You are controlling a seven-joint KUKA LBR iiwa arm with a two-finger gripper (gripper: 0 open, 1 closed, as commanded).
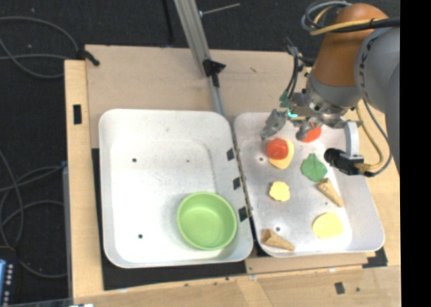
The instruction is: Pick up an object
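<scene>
A slanted grey aluminium pole [192,26] rises behind the tan wooden table [155,80]; black cables [30,36] trail across the dark floor.

Red-orange round piece [277,149] lies on a pale yellow one in the right bin's upper part, a second red piece [309,133] just beside it

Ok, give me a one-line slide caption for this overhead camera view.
Gripper poised over the right bin beside a red-and-yellow toy; green bowl in the left bin.
</scene>
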